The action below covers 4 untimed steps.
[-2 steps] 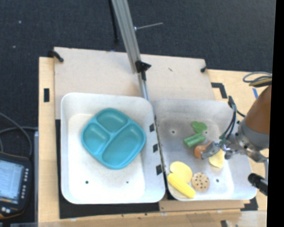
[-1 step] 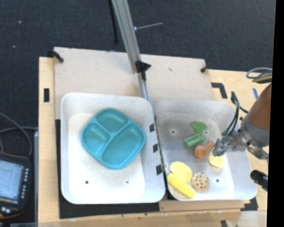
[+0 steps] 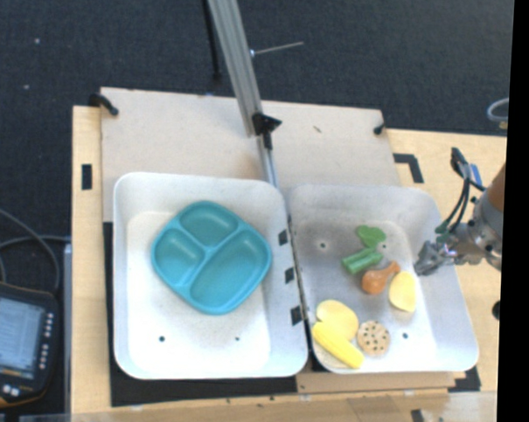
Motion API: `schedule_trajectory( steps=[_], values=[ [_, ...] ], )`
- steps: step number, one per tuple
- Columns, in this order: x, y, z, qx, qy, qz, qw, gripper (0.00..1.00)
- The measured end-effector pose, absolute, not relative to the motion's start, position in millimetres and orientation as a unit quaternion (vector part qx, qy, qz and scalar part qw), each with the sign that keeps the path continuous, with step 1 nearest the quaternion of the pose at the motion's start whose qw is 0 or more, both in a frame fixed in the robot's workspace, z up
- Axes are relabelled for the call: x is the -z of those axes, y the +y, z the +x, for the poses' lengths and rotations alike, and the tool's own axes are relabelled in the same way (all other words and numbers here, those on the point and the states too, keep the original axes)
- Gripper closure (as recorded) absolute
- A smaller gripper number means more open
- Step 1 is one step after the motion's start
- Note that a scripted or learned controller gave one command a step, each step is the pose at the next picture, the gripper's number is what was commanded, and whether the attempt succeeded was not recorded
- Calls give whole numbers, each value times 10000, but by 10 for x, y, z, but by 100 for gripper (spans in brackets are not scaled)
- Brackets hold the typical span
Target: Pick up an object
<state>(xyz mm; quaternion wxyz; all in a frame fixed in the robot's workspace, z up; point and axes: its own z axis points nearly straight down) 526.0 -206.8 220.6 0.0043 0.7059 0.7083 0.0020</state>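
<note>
The right bin (image 3: 434, 336) holds several toy foods: a green piece (image 3: 365, 248), an orange drumstick-like piece (image 3: 377, 278), a pale yellow wedge (image 3: 404, 292), a yellow banana-like piece (image 3: 336, 344) with a pale round slice (image 3: 337, 316) behind it, and a brown-dotted cookie (image 3: 374, 338). My gripper (image 3: 430, 256) hangs at the right bin's right side, just right of the yellow wedge, with nothing visibly between its fingers. The arm's wrist reaches in from the right edge.
The left bin (image 3: 132, 331) holds a teal divided plate (image 3: 212, 256). A slanted aluminium post (image 3: 240, 65) rises from the bench behind the bins, ending at a clamp (image 3: 266, 124). A pendant screen (image 3: 9, 343) lies off the bench at lower left.
</note>
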Motion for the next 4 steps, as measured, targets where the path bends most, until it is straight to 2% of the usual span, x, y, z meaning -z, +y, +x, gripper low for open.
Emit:
schedule_trajectory(
  steps=[1, 4],
  values=[
    [-2285, -2074, 5271, -11, 7086, 7056, 15, 100],
    [-2127, -576, 5643, -10, 7098, 7044, -1, 100]
  ],
)
